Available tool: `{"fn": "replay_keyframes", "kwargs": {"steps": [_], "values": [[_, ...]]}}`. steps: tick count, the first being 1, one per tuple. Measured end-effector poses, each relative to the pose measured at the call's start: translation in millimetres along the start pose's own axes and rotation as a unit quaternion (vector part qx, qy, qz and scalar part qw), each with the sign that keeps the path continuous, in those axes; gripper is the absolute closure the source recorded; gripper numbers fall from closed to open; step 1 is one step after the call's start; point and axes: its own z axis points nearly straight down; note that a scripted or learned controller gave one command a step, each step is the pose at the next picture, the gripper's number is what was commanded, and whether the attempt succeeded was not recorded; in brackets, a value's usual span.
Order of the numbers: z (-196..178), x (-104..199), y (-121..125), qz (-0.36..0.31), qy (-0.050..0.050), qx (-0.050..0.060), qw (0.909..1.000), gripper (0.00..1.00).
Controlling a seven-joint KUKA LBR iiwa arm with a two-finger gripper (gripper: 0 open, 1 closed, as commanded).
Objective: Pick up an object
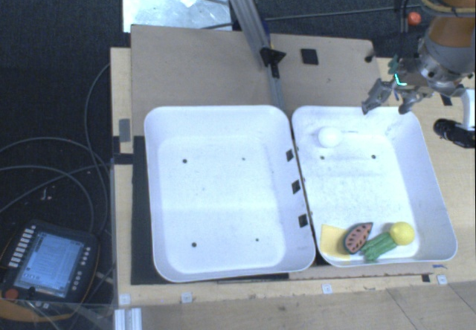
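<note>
A white ball point(329, 136) lies in the far part of the right bin point(431, 172), close to that bin's left wall and well apart from the other things in it. It is the object nearest the end effector point(389, 101), so I judge it the likeliest target of the pick. The end effector hangs over the far rim of the right bin, to the right of the ball and a little farther back, with its two fingers spread and nothing between them. It is near the ball but not touching it or above it.

The step in hand, as I read it, is the approach: nothing has been grasped yet. The next move calls for a shift to the left and slightly nearer until the open fingers straddle the ball, then a descent and a closing. The ball is round and will probably roll if one finger touches it first, so the fingers need to come down evenly on both sides.

In the near right corner of the same bin sits a small cluster: a yellow ball point(402, 233), a green toy vegetable point(379, 246) touching it, a brown and red slice-shaped toy point(358, 236) just to the left, and a flat yellow piece point(332, 241) under that slice. They are far from the end effector.

The left bin point(160, 195) stands beside the right one on the surface point(327, 76).
</note>
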Motion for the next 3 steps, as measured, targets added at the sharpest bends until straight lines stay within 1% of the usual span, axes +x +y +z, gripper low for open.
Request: {"fn": "replay_keyframes", "kwargs": {"steps": [1,2,3], "values": [[0.0,0.0,0.0,0.000,0.000,0.000,1.0000,0.00],[49.5,10.2,-0.2,0.000,0.000,0.002,1.0000,0.00],[92.6,6.2,-4.2,0.000,0.000,0.002,1.0000,0.00]]}}
